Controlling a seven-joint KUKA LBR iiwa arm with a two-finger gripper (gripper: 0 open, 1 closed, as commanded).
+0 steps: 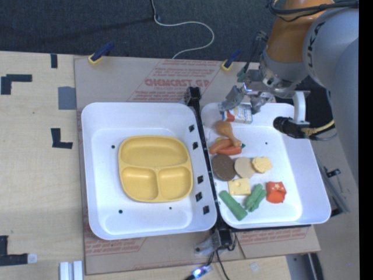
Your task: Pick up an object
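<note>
Left bin: I've got one thing in it, a yellow divided tray with three compartments, lying flat in the middle.

Right bin: this is where the toy food is, crowded toward the left wall.

Top of the pile: a tan drumstick-shaped piece lying just above an orange carrot.

Middle row: a brown disc, a tan disc touching it, then a yellow piece.

Front row: a pale yellow cheese block, two green pieces and a red tomato-like piece at the right.

Gripper: I see it over the back left corner of the right bin, just above the drumstick; I can't make out its spread from here.

Held object: nothing I can confirm.

Arm: reaching in from the right, orange band up top.
</note>
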